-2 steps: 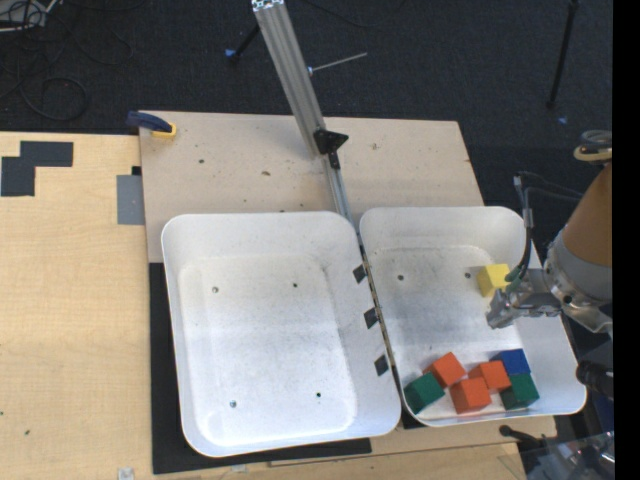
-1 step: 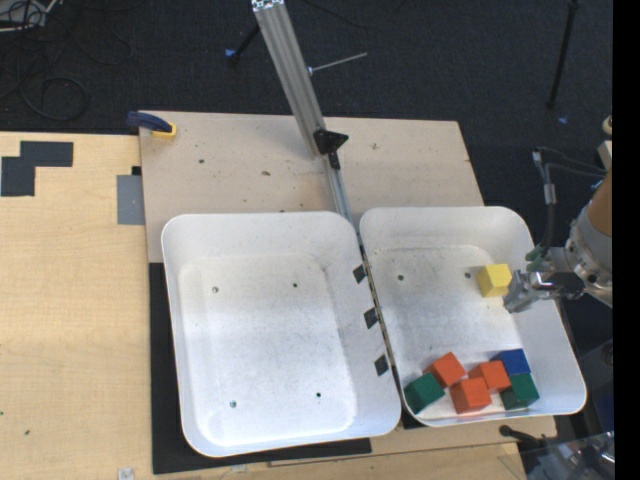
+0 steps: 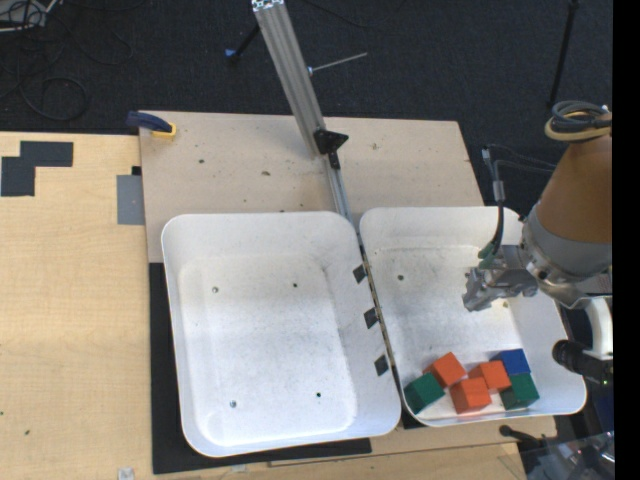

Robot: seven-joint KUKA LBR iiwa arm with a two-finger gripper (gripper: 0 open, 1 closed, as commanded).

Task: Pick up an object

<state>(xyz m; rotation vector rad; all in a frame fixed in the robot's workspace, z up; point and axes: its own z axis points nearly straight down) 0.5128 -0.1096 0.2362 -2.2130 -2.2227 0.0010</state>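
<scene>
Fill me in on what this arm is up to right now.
The grey arm reaches in from the right, and its gripper hangs over the right bin, above a bare stretch of its floor. It is meant to pick up an object, but it is not over any of them yet. The blocks sit clustered in that bin's near corner: three orange blocks, two green blocks and a blue block. The left bin lies beside it.

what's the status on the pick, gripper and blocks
Gripper over right bin, nothing seen between fingers. Blocks clustered at bin's near edge, untouched. Nothing between gripper and blocks.
</scene>
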